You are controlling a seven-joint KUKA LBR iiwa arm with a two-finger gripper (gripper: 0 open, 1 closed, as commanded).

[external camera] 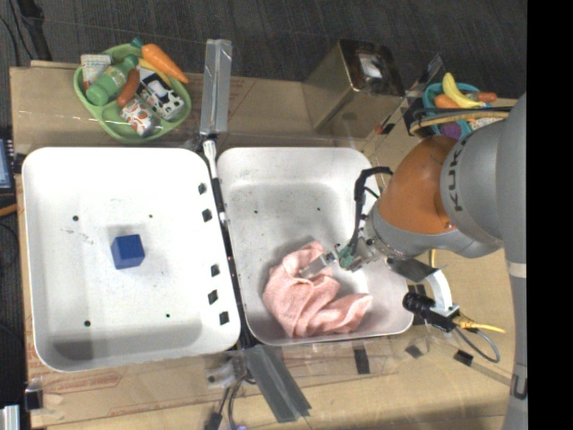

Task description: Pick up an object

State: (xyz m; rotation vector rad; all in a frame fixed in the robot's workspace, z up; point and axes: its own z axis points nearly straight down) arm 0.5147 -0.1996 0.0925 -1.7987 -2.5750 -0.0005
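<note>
Claw point(333, 260) sits at the pink cloth's point(313, 296) two o'clock edge; spread I cannot tell. Grasp step; next, lift.

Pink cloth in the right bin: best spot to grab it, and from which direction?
Probably a raised fold near the top of the cloth, from straight above. It lies crumpled and limp in the right bin, so a top pinch on a ridge should catch fabric. The gripper is already at its upper right edge.
</note>
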